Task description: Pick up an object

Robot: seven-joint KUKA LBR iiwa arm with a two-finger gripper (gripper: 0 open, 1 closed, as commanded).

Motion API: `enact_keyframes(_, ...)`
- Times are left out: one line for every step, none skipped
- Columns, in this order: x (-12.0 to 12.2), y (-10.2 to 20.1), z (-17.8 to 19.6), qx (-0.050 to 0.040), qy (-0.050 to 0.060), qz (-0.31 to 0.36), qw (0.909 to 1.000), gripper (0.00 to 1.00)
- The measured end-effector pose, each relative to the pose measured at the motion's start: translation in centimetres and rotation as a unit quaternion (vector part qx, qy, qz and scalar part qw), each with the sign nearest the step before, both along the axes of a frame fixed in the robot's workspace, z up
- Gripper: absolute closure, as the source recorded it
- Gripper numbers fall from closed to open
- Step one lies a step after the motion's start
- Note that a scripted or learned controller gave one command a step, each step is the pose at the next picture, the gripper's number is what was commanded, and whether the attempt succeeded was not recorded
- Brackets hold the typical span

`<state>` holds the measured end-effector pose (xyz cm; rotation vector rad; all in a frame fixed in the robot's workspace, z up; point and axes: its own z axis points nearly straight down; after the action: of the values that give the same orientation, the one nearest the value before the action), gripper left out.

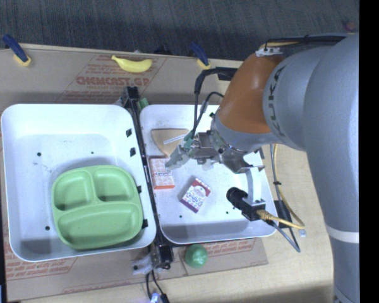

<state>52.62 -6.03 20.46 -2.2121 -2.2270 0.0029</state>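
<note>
A green plate (98, 206) lies in the left bin (19, 131). In the right bin (240, 232) sit an orange card (162, 173), a tan wedge (167, 137) and a purple packet (195, 194). The gripper (180, 154) hovers between wedge and card; its fingers' spread is unclear.
</note>
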Motion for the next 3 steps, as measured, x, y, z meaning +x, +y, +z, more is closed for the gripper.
enact_keyframes(6.7,1.4,6.9,-0.0007,-0.003,0.0,1.0,0.0)
enact_keyframes(3.3,6.7,9.5,0.0,-0.003,0.0,1.0,0.0)
enact_keyframes(3.7,12.1,14.3,0.0002,-0.005,0.0,1.0,0.0)
